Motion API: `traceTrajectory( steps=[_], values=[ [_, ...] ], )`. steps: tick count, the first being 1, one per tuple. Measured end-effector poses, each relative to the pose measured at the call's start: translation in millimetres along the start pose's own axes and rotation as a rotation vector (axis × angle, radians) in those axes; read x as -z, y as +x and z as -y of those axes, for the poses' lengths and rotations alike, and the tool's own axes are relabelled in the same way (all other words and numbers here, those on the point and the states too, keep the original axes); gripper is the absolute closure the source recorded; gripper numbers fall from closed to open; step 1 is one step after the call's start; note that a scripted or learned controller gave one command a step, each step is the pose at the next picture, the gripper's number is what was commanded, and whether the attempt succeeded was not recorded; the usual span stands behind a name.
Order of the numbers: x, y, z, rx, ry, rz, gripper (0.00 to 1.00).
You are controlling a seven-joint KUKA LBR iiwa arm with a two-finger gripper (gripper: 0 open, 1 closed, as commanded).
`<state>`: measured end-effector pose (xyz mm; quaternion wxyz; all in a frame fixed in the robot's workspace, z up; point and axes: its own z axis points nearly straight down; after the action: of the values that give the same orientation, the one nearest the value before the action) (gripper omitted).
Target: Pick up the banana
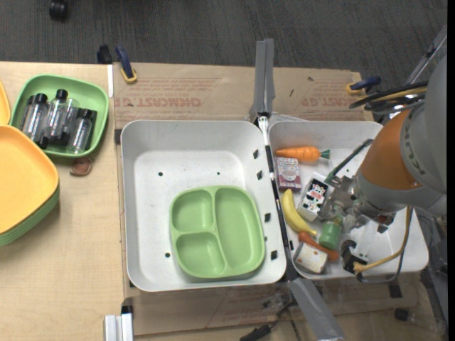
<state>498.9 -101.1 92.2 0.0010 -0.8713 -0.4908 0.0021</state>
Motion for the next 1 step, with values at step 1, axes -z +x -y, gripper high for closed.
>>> traceTrajectory(
  steps=[1],
  values=[
    [-1.6, 12.9, -30.4, 0.167, -0.001, 0.001, 1.00]
  ],
)
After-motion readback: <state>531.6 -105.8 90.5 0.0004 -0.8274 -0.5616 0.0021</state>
